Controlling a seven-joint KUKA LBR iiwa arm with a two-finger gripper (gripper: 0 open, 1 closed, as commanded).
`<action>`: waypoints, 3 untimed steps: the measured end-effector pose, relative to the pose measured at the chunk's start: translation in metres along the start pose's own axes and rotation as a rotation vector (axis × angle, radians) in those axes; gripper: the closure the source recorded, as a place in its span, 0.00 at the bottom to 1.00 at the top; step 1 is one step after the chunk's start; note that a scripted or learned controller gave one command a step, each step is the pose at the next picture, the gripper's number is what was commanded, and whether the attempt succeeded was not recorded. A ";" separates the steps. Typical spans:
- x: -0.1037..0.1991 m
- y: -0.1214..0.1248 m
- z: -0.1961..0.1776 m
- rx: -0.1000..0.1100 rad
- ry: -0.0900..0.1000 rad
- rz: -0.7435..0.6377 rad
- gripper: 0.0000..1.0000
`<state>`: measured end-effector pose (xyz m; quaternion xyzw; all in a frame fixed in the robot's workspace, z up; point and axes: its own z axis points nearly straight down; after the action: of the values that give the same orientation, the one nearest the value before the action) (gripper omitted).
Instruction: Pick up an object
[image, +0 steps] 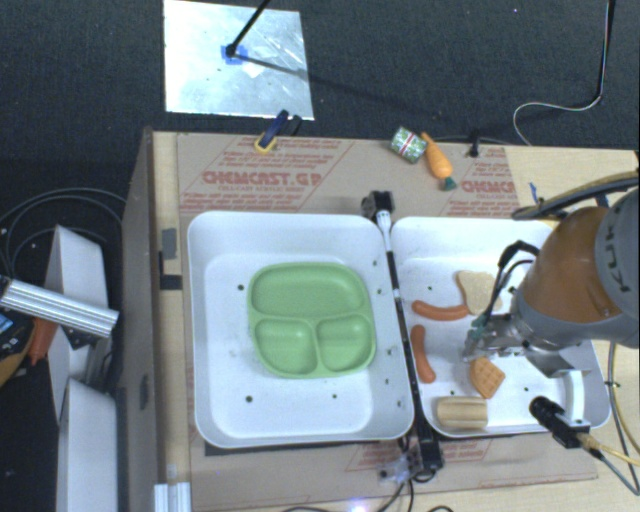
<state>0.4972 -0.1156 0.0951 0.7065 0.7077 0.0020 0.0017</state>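
We see two white bins side by side on the counter (250, 165); the left bin (215, 300) holds a green divided plate (310, 318) at its middle, and the right bin (440, 250) holds the food toys. The arm (580, 280) reaches in from the right, and its gripper (483, 342) hangs low over the middle of the right bin; we cannot tell how it is set, because the wrist hides it from above. Just below it, toward the bin's front edge, lies a small waffle piece (487, 377), touching or nearly touching the gripper; we cannot say which. A bread slice (475, 288) lies toward the back of the bin; one sausage (441, 310) lies crosswise just left of the gripper, and a second sausage (424, 354) runs along the bin's left wall; a wooden block (460, 412) sits at the front edge. A small can (408, 143) and a carrot (438, 160) lie on the counter behind the bins.

We judge the waffle piece the likeliest target, being nearest; to do this well, we would centre over it before descending, keep clear of the crosswise sausage, press down to the bin floor since the piece is flat, close firmly, then lift straight up; a thin piece could easily slip out.
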 end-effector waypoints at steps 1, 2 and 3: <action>0.000 0.000 0.000 0.002 0.001 0.000 0.00; -0.055 0.068 0.011 0.003 -0.002 0.000 0.00; -0.036 0.118 0.011 0.002 -0.001 -0.002 0.00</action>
<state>0.6155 -0.1518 0.0849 0.7056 0.7086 0.0009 0.0014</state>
